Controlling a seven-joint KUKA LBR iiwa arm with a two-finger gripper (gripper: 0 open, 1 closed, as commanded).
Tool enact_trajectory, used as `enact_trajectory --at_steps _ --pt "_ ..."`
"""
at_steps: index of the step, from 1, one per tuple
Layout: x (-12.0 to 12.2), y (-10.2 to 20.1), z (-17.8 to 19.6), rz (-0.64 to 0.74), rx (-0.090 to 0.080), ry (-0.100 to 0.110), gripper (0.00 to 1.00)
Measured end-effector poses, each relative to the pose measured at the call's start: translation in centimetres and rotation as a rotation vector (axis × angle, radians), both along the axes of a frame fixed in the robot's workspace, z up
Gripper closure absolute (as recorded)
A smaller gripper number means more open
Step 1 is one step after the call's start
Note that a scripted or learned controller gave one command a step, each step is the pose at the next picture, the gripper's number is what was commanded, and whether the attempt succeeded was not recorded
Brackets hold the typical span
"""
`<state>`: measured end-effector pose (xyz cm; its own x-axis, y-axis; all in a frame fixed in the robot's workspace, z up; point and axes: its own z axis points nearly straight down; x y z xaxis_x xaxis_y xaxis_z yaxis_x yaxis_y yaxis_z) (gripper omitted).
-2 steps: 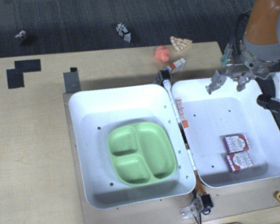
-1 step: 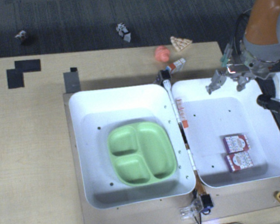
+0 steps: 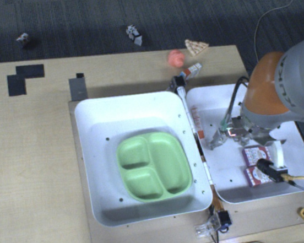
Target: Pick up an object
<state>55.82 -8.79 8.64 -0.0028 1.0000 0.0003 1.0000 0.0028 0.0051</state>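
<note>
Two small dark-red packets [image 3: 255, 164] lie in the right bin [image 3: 211, 110], near its front right corner, one just behind the other (printing too small to read). The gripper [image 3: 227, 134] sits over the same bin, left of the packets and apart from them; whether its jaws stand wide or narrow cannot be told. Left of the right bin, the left bin [image 3: 95, 153] holds a green divided tray [image 3: 153, 165].
</note>
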Motion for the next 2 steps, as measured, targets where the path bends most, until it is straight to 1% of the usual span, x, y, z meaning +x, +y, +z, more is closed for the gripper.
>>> enact_trajectory --at_steps 1,2 --pt "0.2 0.0 1.2 0.002 -0.001 -0.007 1.0" --pt "2.1 -5.1 0.1 0.0 -0.003 -0.004 1.0"
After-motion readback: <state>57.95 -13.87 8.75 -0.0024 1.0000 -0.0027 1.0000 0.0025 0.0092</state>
